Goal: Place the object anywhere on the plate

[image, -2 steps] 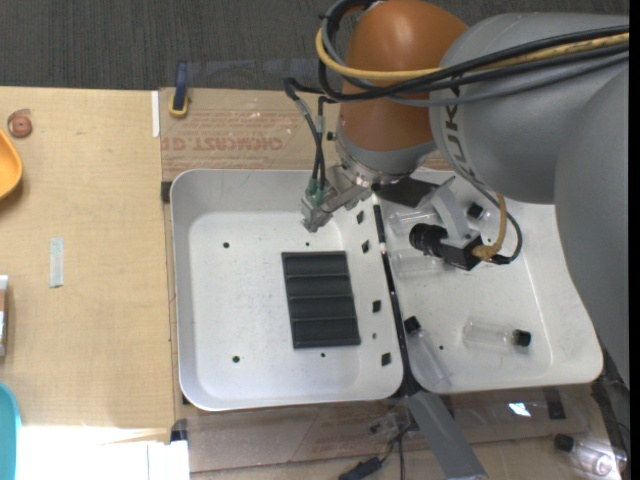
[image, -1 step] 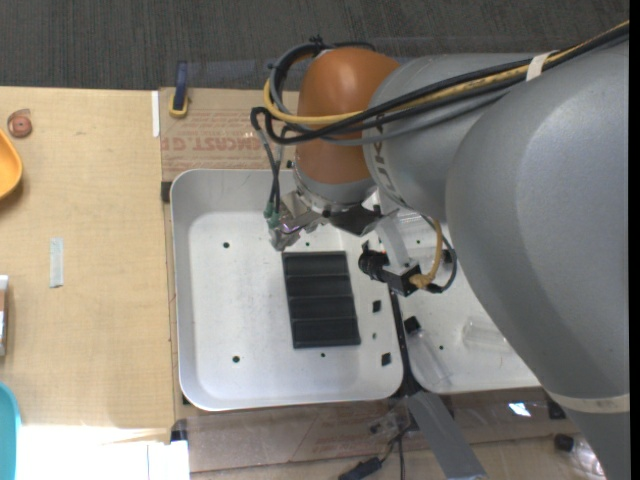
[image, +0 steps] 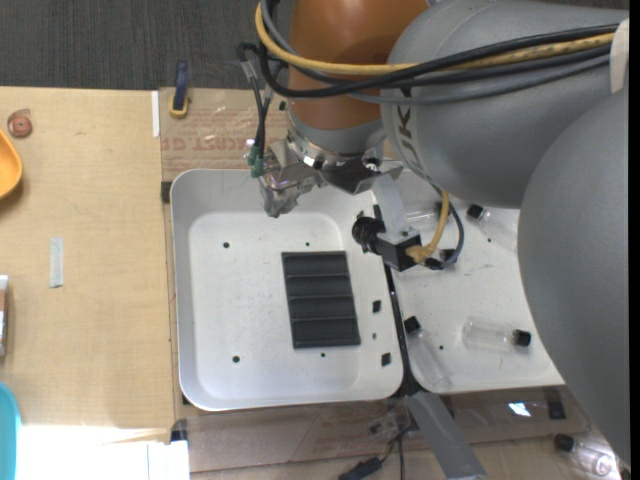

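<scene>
Gripper (image: 280, 200) hovering just beyond black ridged plate (image: 321, 300), toward its far-left corner; finger state impossible to tell; nothing visibly held.

The table (image: 80, 268) is pale wood, and two shallow white bins sit side by side on it toward three o'clock: the left bin (image: 200, 368) and the right bin (image: 520, 368), rims touching. At nine o'clock a small grey strip (image: 56, 263) lies on the bare wood.
</scene>
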Controlling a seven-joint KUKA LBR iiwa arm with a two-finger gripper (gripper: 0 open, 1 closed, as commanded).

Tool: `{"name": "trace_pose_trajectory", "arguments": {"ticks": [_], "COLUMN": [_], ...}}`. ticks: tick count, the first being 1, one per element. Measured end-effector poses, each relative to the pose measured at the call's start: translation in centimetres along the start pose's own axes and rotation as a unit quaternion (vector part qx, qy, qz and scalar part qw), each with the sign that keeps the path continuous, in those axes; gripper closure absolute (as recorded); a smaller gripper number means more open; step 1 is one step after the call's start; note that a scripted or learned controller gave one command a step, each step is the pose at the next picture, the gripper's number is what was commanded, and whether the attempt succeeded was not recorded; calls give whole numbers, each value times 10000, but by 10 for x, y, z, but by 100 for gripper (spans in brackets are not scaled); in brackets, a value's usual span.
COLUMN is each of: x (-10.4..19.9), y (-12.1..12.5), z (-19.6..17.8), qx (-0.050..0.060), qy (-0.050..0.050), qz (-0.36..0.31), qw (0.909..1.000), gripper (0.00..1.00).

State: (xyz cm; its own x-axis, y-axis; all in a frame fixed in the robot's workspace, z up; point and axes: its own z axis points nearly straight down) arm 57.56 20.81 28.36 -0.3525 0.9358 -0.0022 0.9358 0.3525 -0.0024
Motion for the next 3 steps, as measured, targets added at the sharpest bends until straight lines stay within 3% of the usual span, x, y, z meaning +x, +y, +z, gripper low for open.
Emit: {"name": "trace_pose_trajectory", "arguments": {"ticks": [1,2,3], "x": [-11,18,17], "y": [21,-12,-9], "z": [44,47,97], "qx": [19,12,15], "qy": [-3,1,1], "qz": [1237,478,348], "qw": [9923,9989,9994], "gripper": [100,100,100]}}
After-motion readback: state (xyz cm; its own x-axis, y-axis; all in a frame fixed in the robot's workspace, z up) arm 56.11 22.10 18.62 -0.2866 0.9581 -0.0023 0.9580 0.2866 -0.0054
